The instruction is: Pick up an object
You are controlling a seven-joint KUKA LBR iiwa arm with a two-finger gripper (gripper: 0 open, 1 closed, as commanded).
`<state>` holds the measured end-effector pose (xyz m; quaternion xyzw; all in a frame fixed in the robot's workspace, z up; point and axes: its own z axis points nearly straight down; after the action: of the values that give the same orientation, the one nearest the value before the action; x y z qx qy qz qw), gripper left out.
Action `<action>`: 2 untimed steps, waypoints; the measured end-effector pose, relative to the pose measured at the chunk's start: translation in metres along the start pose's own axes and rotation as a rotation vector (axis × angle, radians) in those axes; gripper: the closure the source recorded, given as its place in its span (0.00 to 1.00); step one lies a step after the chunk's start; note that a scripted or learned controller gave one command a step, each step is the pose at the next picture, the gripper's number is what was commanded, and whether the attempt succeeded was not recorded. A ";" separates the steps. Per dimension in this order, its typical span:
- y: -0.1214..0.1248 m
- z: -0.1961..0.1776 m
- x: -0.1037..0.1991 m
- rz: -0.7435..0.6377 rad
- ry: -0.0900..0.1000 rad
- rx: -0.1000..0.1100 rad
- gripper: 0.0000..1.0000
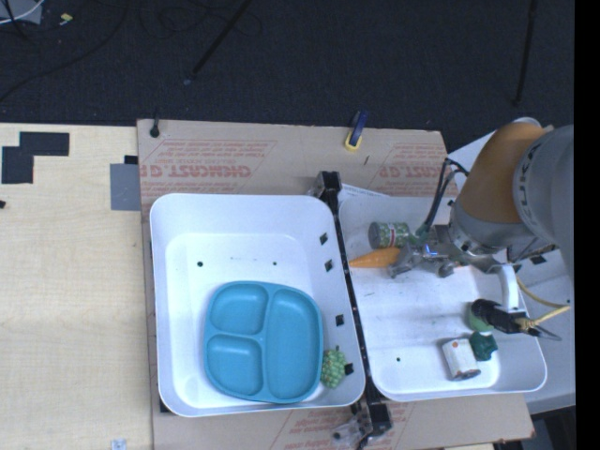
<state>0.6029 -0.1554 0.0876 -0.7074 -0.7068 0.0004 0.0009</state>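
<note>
Left bin (173,251): one blue divided plate (262,340), one green cluster (333,367). Right bin (422,382): one carrot (375,259), one can (389,234). Gripper (405,268) beside carrot; grip state indeterminable.

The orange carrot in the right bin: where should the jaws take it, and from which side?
Probably at the thicker end of the orange carrot, coming straight down from above with the jaws across its width. It lies flat, long axis left-right, narrow tip toward the divider. The green can sits close behind it and the gripper at its thick end, so clearance is tight.

Dark carpet (281,45) — pale wooden bench (66,298)
</note>
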 end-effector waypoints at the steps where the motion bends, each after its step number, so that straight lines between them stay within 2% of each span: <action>1: 0.000 -0.010 -0.001 0.003 0.001 0.001 1.00; 2: -0.006 -0.071 0.002 0.001 -0.001 -0.005 1.00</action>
<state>0.5972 -0.1537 0.1583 -0.7077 -0.7065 -0.0010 -0.0012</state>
